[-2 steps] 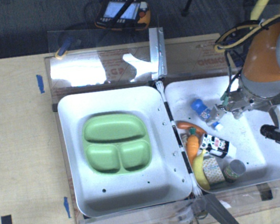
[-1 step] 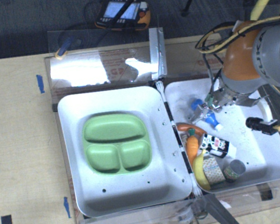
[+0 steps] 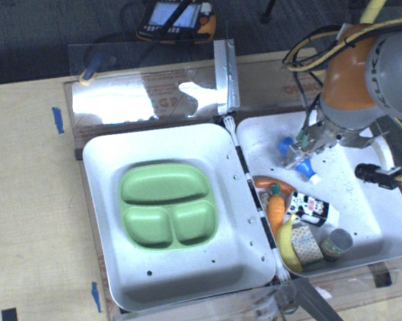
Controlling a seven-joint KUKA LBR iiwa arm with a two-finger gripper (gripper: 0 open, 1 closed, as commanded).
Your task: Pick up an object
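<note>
A pale plywood bench (image 3: 31, 217) fills the left of the scene, marked with black tape corners and short strips of blue tape, and two shallow white plastic bins sit side by side on it. The left bin (image 3: 121, 278) holds a green three-compartment moulded tray (image 3: 168, 203) near its middle. The right bin (image 3: 377, 224) holds a loose cluster along its left wall: an orange carrot-shaped toy (image 3: 275, 205), a yellow banana (image 3: 288, 249) lying near the front corner, a small black-and-white printed box (image 3: 312, 209) just right of the carrot, and a grey round can (image 3: 336, 241) toward the near side. Farther back in that bin lie small blue plastic pieces (image 3: 299, 161). The grey arm with its orange band (image 3: 345, 80) comes in from the right, and its two-finger gripper (image 3: 305, 150) is low over the blue pieces; whether its claw is spread or pinching anything cannot be told. Beyond the bins a clear plastic sheet (image 3: 144, 97) glares with reflected light, and a black handheld controller with a lit screen (image 3: 174, 19) rests on dark floor at the far side.
</note>
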